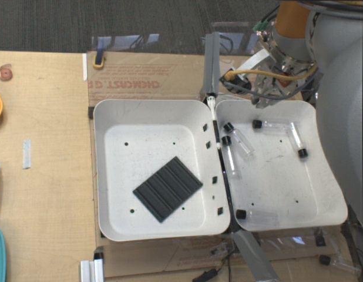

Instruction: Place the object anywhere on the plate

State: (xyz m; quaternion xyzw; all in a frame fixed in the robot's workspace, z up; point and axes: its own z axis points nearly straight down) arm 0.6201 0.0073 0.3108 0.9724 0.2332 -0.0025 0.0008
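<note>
A dark grey ribbed plate (pixel 168 188) lies flat and turned at an angle in the left bin (pixel 111 157), toward its near side. Several clear tubes with black caps lie in the right bin (pixel 322 204): one (pixel 238 138) near the divider, one (pixel 298 140) toward the right, one (pixel 268 124) near the far wall. My gripper (pixel 262 94) hangs over the far rim of the right bin, above and apart from the tubes, amid cables. Nothing visible is held in it.
Another clear tube (pixel 255 216) lies along the right bin's near wall. A metal divider (pixel 219 157) runs between the bins. Cardboard (pixel 146 78) lies behind the left bin. The arm's grey body (pixel 340 98) covers the right bin's right edge.
</note>
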